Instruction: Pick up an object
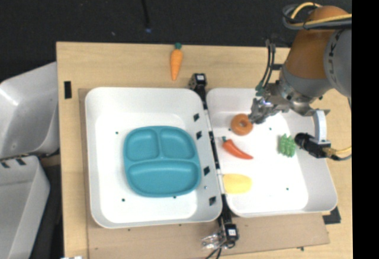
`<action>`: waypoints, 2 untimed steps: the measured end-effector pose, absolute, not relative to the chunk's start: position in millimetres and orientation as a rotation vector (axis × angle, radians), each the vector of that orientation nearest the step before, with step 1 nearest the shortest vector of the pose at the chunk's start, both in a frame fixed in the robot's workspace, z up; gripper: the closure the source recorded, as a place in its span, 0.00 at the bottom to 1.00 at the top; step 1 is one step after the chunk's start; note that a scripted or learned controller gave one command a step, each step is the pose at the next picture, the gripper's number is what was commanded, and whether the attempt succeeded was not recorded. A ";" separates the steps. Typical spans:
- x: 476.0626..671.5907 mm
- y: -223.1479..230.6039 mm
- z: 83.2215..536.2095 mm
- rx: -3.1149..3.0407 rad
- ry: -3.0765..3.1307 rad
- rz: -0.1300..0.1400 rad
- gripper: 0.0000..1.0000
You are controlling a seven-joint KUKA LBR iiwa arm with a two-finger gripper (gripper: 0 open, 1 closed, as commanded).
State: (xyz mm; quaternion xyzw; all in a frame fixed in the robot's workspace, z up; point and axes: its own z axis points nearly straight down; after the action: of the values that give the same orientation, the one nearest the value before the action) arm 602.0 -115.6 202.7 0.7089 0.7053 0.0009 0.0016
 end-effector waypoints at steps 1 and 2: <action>611.5 -73.8 216.4 2.214 2.226 0.004 1.00; 631.5 -19.8 215.6 2.213 2.228 0.004 1.00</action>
State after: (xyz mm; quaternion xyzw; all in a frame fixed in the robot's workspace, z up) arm 631.5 -19.8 215.6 0.7046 0.7096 0.0012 0.0006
